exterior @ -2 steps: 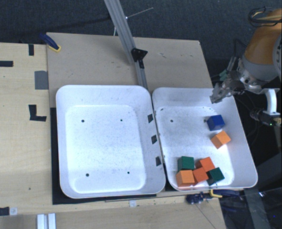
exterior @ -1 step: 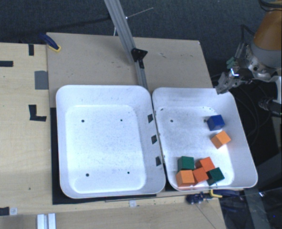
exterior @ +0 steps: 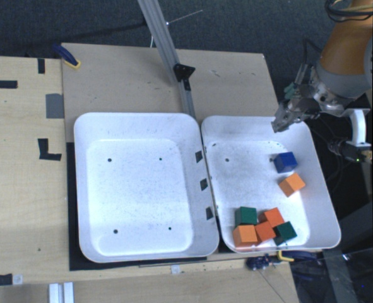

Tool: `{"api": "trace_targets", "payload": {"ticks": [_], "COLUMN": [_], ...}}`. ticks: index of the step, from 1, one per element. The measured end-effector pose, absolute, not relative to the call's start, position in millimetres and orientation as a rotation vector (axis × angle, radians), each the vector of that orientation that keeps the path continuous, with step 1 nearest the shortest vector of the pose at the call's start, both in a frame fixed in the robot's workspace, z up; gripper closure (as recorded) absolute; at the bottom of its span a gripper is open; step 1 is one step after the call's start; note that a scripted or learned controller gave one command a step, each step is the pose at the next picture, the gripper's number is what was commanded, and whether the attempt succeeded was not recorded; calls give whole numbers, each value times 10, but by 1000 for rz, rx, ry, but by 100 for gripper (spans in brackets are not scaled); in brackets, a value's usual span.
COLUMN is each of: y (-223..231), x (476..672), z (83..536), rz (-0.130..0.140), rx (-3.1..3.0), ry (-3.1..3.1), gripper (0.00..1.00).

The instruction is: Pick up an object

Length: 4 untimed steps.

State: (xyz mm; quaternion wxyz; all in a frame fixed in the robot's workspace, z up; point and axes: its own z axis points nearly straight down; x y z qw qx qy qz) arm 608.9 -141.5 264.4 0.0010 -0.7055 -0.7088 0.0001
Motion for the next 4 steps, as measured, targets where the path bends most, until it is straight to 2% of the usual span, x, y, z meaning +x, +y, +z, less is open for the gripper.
{"api": "trace_targets", "payload": {"ticks": [2,3,4], "y": [-424,155,656], "x": [5626,5519,5292], "z": [2371,2333,2216], "rz": [4,2,5], "rx": [-2213,-2211,-2212], "ry": [-2224,-2227,-2226], "gripper": [100,100,100]}}
